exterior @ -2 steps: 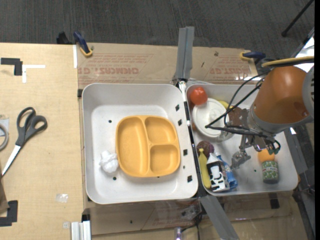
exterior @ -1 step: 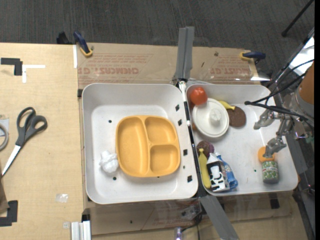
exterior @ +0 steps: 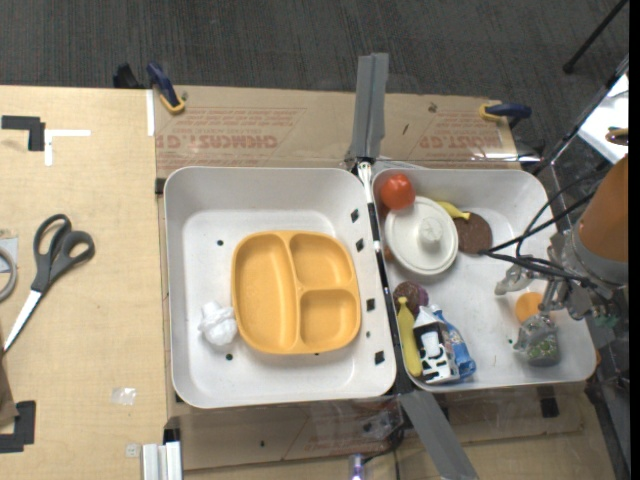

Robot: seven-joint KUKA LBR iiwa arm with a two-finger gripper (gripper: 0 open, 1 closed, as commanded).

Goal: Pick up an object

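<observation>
Hovering low by the right bin's (exterior: 560,373) near right corner, the gripper (exterior: 541,320), whose state I cannot tell, is hanging over a small greenish-grey lump (exterior: 540,348), probably light and firm, best pinched across its middle.

Arm (exterior: 610,230) cut off by right edge; orange band partly out of frame. Gripper (exterior: 540,313) blurred among cables, covers part of orange object (exterior: 527,305). Small grey-green item (exterior: 541,348) below it too blurred to identify. Scissors (exterior: 45,268) blade tips cut by left edge.
</observation>
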